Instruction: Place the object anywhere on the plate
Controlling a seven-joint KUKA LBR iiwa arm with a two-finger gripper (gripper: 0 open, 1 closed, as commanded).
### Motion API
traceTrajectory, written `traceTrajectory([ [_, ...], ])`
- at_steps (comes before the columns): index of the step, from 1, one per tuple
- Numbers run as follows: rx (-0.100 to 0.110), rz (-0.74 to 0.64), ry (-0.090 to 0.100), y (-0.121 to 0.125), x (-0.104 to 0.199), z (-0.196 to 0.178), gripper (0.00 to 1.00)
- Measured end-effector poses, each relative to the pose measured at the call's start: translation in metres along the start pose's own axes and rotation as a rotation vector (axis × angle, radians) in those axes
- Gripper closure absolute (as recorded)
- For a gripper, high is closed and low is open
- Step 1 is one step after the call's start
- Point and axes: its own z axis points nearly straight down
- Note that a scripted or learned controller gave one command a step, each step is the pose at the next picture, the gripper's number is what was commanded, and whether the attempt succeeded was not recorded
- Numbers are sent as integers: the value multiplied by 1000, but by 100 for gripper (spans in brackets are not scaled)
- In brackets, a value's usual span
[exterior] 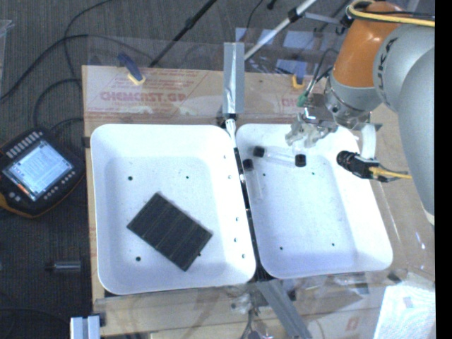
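Plastic of the left bin (113, 189) is smooth and white, with rounded corners and a few small dark dots. On its floor lies the plate (169, 230), a flat dark rectangle with ridged lines, turned at a slant. The right bin (353, 246) has the same shape; small black objects (300, 160) rest near its far wall. Above them hangs the metallic gripper (308, 134), under the orange band; how wide it stands, I cannot tell.

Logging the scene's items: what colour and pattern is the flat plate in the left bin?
Dark grey to black with faint ribbed lines, the plate shows in the camera view.
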Motion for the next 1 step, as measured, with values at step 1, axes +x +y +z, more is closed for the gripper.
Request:
traceTrajectory([
  [1, -2, -174, 3, 5, 96, -53, 100],
])
